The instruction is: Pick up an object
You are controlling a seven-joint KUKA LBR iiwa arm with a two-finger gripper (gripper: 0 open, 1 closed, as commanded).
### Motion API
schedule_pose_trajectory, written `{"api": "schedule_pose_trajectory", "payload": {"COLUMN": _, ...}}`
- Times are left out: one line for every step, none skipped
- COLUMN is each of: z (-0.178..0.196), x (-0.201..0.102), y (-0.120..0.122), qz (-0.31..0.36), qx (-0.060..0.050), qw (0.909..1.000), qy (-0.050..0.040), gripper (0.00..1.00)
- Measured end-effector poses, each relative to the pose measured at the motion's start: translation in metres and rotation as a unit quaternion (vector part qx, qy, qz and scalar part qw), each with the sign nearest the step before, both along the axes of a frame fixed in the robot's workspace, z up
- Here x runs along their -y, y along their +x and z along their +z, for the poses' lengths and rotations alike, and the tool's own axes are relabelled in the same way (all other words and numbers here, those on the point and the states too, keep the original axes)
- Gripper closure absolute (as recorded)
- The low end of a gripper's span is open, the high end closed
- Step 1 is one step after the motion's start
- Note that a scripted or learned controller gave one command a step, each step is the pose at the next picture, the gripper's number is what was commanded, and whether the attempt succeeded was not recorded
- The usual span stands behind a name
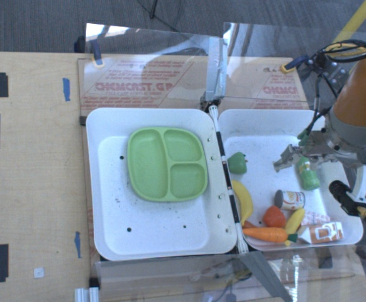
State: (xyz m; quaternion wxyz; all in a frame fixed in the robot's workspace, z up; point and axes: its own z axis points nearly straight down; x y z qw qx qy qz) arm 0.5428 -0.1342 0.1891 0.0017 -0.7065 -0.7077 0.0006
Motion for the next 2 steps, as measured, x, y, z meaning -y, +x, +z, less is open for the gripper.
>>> {"api": "schedule_pose_trajectory", "payload": {"z": -0.093, "x": 0.039, "y": 0.028, "qz": 0.024, "qx": 0.003, "qw": 0.9997, "qy": 0.0009, "gripper": 0.0}}
{"api": "schedule_pose_trajectory", "payload": {"z": -0.098, "x": 0.054, "y": -0.007, "qz": 0.114, "qx": 0.011, "qw": 0.9934, "qy": 0.0046, "gripper": 0.0}}
